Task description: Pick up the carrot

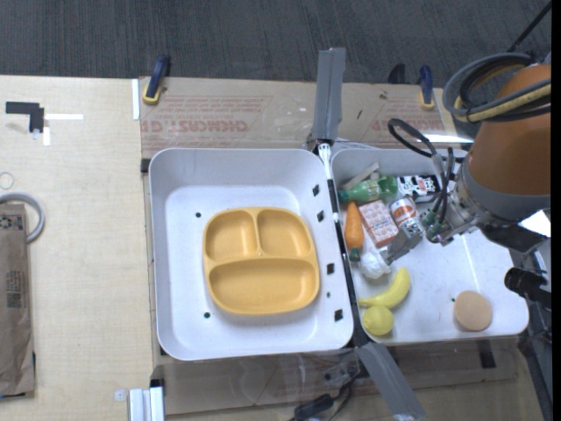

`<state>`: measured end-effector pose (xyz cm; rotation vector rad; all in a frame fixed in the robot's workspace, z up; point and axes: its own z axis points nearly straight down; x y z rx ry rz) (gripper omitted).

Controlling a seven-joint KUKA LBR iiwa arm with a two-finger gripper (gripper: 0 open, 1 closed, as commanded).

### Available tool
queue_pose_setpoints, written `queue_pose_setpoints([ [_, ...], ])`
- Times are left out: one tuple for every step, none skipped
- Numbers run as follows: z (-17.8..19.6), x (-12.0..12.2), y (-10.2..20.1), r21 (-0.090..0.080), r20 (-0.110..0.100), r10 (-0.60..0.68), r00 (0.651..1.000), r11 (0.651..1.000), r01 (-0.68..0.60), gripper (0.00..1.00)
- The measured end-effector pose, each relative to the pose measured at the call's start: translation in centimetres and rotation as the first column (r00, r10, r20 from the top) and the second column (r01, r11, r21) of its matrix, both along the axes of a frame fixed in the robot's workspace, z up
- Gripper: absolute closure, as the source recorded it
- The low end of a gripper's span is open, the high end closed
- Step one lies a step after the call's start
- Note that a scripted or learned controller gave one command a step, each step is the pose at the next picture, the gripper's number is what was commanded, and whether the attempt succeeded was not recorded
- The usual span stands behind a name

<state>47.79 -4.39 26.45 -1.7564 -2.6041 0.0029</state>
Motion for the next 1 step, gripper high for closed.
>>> queue_pose_setpoints([
  [-7.40,-0.08,-1.20,0.001,-0.001,0.025,1.000,1.000,-0.025,0.00],
])
